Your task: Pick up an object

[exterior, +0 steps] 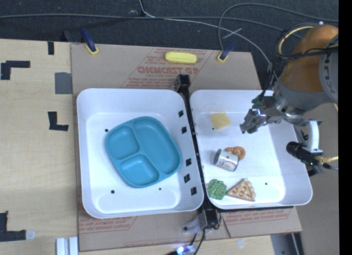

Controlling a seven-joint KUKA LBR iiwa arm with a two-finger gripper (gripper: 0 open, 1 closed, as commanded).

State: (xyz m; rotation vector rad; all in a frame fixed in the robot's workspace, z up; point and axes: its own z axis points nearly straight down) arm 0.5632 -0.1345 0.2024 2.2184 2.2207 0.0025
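Dark metal pincer (251, 124) hangs over the right bin (275, 193) near its far edge; I cannot tell how it is set. Just left lies a pale yellow spongy block (220, 120). Nearer: small can (226, 162), flat pizza slice (242, 190).

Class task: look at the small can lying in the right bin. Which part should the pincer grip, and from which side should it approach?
Probably grip the can across its round body, coming straight down. It lies on its side, so the curved wall faces up. The pretzel touches its upper right, so set the pincer toward the can's lower-left end.
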